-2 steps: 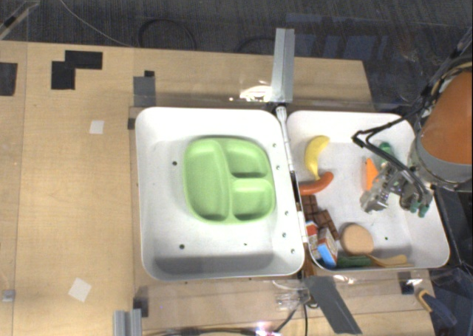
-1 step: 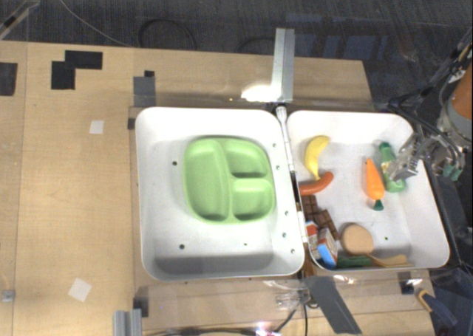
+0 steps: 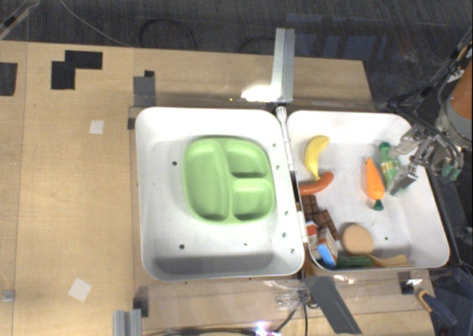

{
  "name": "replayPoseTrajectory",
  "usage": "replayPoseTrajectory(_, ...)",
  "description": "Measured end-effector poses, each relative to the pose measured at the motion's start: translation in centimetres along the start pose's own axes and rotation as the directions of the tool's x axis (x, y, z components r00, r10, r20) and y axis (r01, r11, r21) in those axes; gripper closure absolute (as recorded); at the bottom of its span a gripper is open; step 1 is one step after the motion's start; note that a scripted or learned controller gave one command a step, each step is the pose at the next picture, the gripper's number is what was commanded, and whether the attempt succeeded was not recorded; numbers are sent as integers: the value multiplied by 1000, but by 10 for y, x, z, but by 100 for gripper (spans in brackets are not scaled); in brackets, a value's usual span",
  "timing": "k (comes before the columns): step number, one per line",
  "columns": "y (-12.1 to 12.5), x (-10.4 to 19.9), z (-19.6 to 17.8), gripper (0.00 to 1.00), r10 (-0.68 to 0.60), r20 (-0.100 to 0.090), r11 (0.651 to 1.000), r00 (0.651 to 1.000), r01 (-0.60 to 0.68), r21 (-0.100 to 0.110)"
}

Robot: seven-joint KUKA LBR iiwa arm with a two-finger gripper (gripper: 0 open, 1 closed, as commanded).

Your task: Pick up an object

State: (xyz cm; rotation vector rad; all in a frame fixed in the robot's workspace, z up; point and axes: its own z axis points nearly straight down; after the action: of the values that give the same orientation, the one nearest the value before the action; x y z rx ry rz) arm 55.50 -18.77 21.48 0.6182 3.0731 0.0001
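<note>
Down at the near edge of the right bin [image 3: 436, 249] we have a heap of small things: a tan round cookie [image 3: 358, 238], a green pea pod [image 3: 356, 261] in front of it, a blue block [image 3: 326, 256] and a brown chocolate bar [image 3: 323, 221] along the dividing wall. Further up lie a red sausage [image 3: 315, 183] and a yellow banana [image 3: 316, 154], almost touching each other. The left bin [image 3: 159, 201] holds a green divided plate [image 3: 228, 179].

Now to the action: the gripper [image 3: 409, 168] sits low over the right side of the right bin, and we can't tell from here whether its fingers are spread or closed; nothing is visibly between them. Just to its left, nearly touching, lies the orange carrot [image 3: 373, 179], our likely target. Its long axis runs up and down the view, green tip at the near end. A green piece [image 3: 385, 153] sits beside the gripper, above the carrot. We judge the grasp not yet made; the next move calls for a short shift left, closing across the carrot's narrow width.
</note>
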Motion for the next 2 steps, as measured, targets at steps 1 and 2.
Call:
replayPoseTrajectory(1,23,-32,124,0,-34,12,999,999,34,-2)
replayPoseTrajectory(2,25,-35,111,100,-39,21,999,999,39,-3)
